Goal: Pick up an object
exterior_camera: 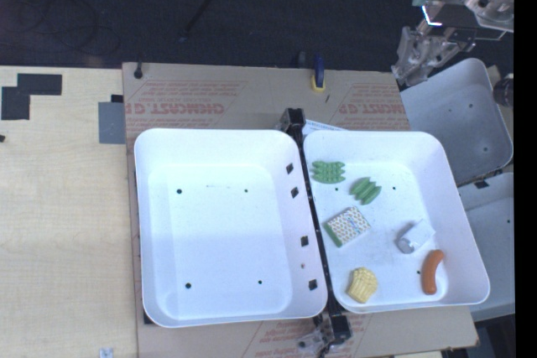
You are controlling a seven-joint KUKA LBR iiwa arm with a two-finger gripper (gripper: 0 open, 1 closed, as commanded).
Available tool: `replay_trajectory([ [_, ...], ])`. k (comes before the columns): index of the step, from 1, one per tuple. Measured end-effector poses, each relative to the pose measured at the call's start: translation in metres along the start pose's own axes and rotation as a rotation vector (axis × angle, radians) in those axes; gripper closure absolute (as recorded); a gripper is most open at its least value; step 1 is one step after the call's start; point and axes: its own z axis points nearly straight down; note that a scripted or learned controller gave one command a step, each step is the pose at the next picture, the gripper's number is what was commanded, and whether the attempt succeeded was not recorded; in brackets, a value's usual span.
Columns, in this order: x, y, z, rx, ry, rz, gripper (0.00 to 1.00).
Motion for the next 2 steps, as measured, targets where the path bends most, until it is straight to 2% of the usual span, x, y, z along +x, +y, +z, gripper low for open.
replay_trajectory([
  [1, -0.010, -0.085, 0.024, 0.004, 0.001, 0.006, 1.00],
  [2, -0.060, -0.079, 0.131, 0.012, 0.000, 0.008, 1.00],
])
